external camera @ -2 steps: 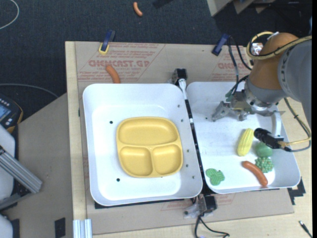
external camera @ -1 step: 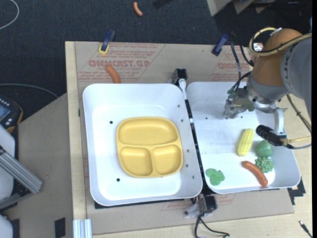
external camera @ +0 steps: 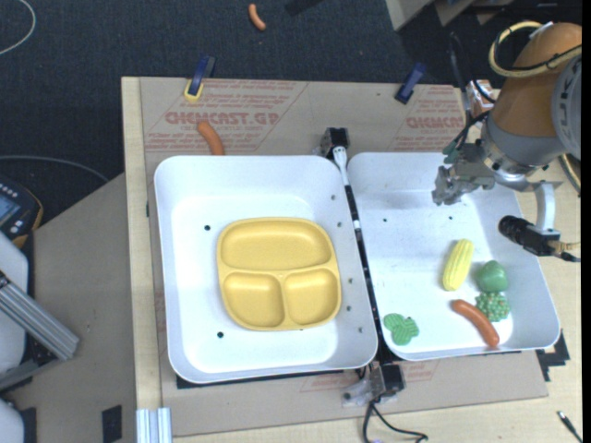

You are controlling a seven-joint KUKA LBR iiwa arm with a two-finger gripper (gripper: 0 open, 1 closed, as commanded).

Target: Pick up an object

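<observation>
My gripper point(external camera: 450, 192) hangs over the back of the right bin point(external camera: 406, 187), with nothing visible between its fingers. Toy food lies in the front half of that bin: a yellow corn cob point(external camera: 457, 265), a green round vegetable point(external camera: 491, 274), a green bunch of grapes point(external camera: 494, 305), an orange sausage point(external camera: 476, 322) and a green broccoli piece point(external camera: 401, 328). The gripper is well behind the corn cob and apart from it.
The left bin point(external camera: 185, 201) holds a yellow three-compartment plate point(external camera: 277, 272). A black divider clamp point(external camera: 336, 142) sits between the bins at the back. One orange sausage point(external camera: 211, 137) lies on the cardboard behind the left bin, another point(external camera: 257, 16) on the dark floor.
</observation>
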